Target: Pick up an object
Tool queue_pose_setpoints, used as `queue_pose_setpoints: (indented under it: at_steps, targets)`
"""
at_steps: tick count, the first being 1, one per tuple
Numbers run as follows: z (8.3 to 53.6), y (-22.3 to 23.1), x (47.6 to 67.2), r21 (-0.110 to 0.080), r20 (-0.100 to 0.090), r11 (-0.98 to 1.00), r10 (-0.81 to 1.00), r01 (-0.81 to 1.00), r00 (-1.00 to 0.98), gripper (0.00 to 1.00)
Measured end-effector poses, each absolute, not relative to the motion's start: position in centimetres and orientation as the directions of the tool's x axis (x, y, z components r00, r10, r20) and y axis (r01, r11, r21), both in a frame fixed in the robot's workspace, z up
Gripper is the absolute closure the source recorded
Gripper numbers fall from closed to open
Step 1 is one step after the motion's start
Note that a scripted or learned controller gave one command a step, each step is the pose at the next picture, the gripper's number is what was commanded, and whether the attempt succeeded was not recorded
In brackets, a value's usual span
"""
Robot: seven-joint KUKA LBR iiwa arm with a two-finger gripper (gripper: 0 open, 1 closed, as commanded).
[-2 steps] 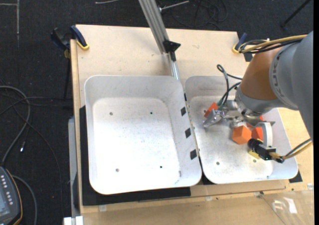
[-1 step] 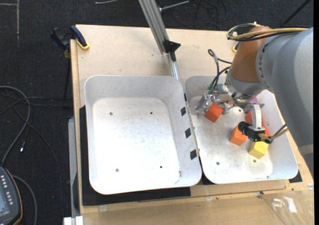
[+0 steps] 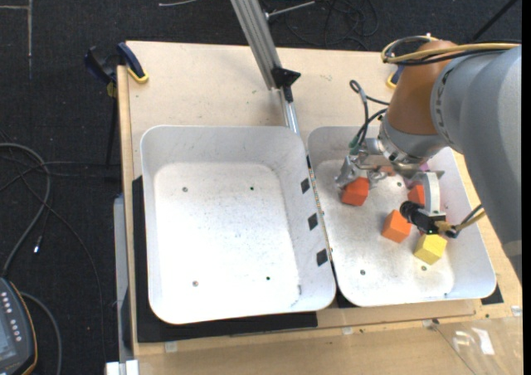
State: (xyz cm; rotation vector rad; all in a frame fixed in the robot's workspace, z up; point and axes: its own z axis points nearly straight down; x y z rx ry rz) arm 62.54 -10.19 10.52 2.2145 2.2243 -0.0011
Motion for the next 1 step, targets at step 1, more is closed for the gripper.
queue_pose_setpoints:
  at_steps: [1]
  targets:
    - [20.04, -8.82, 61.72, 0.009, -0.001, 0.004, 1.000, 1.000, -0.004, 1.00]
